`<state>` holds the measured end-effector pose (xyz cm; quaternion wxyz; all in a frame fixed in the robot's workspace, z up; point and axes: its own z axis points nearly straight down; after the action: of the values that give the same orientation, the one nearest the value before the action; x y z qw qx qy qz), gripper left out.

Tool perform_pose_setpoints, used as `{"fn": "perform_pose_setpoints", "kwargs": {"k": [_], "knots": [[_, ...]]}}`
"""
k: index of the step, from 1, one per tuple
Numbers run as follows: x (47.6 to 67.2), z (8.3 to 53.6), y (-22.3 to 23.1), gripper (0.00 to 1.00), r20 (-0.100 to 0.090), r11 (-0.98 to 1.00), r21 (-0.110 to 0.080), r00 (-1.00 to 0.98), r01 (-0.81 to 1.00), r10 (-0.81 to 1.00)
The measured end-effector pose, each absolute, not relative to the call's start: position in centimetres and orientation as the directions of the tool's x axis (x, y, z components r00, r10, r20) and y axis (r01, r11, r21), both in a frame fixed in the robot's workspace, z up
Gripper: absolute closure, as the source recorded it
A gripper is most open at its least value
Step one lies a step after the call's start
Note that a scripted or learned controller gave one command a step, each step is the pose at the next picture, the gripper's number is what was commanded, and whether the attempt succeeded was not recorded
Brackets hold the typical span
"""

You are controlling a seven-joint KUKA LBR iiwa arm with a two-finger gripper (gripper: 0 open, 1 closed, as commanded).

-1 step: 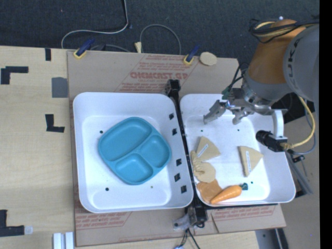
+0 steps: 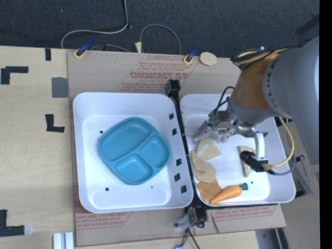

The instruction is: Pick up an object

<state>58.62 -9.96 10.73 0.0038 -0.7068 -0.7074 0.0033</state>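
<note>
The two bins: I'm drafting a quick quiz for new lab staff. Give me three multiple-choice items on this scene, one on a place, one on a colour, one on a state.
1. Where does the divided plate lie?
A. in the left bin
B. in the right bin
C. on the bare bench

2. What colour is that plate?
A. red
B. blue
C. green

3. How does the toy carrot sit?
A. lifted above the bin
B. on the plate
C. lying flat on the floor of the right bin

Key: 1 A, the plate rests inside the left bin. 2 B, its whole surface is light blue. 3 C, the carrot lies near the right bin's front edge, apart from the gripper hovering farther back.
</note>
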Motion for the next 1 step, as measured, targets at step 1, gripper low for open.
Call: {"fn": "perform_pose_setpoints", "kwargs": {"k": [1], "knots": [[56.74, 8.56, -9.85, 0.00, -0.003, 0.002, 0.006, -0.002, 1.000, 1.000]]}}
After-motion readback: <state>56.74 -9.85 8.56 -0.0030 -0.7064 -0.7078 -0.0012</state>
